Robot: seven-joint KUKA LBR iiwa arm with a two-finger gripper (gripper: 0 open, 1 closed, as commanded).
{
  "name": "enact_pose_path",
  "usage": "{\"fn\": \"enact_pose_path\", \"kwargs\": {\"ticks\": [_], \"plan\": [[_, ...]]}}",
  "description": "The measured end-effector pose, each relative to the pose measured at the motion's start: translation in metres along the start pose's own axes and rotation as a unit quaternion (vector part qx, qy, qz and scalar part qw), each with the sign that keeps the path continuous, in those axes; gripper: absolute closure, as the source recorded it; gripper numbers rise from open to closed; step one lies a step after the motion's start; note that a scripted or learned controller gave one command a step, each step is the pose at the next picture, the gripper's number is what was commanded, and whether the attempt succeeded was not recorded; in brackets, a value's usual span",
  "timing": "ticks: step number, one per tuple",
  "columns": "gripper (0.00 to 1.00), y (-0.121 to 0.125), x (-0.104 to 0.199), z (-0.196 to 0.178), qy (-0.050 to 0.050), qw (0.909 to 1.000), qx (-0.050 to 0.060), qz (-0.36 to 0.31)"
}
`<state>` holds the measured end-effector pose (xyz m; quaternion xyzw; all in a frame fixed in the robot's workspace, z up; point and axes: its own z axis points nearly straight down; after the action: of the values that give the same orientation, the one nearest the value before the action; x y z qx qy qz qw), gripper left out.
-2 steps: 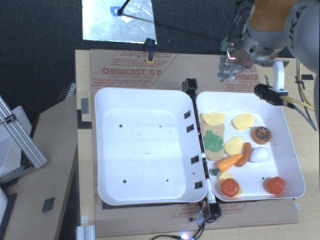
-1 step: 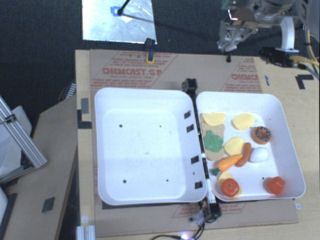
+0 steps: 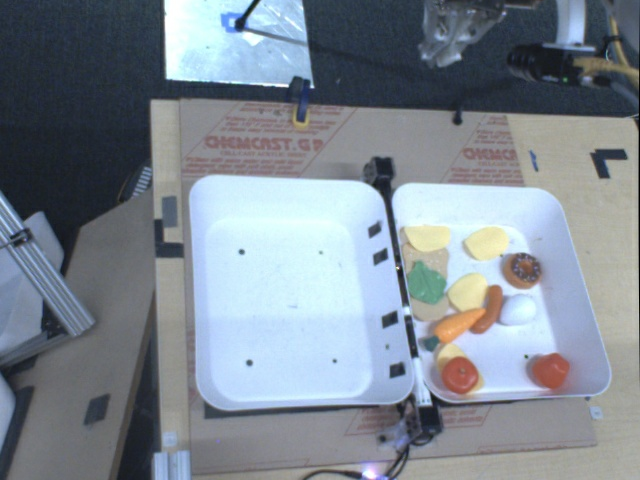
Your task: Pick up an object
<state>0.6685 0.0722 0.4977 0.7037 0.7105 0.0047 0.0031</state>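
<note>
1. Gripper (image 3: 452, 40) is seen high above the bench, clear of the bins; finger state cannot be told.
2. Toy foods are clustered in right bin (image 3: 575, 258).
3. Orange carrot (image 3: 457, 323) judged light, rigid, slippery; best pinched across its middle.

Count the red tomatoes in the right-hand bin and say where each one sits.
2. One tomato sits at the near edge of the right bin, toward its left corner, partly over a yellow piece. The other tomato lies alone near the near right corner. None looks hidden.
</note>
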Motion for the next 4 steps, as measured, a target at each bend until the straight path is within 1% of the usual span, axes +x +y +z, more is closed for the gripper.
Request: {"fn": "enact_pose_path", "kwargs": {"ticks": [1, 2, 3, 4], "plan": [[1.00, -0.002, 0.047, 0.128, -0.001, 1.0000, 0.010, 0.001], [1.00, 0.000, 0.125, 0.062, 0.001, 1.0000, 0.002, -0.001], [1.00, -0.073, 0.167, -0.046, 0.002, 1.0000, 0.000, -0.001], [1.00, -0.115, 0.163, 0.132, -0.004, 0.9999, 0.014, 0.004]]}}
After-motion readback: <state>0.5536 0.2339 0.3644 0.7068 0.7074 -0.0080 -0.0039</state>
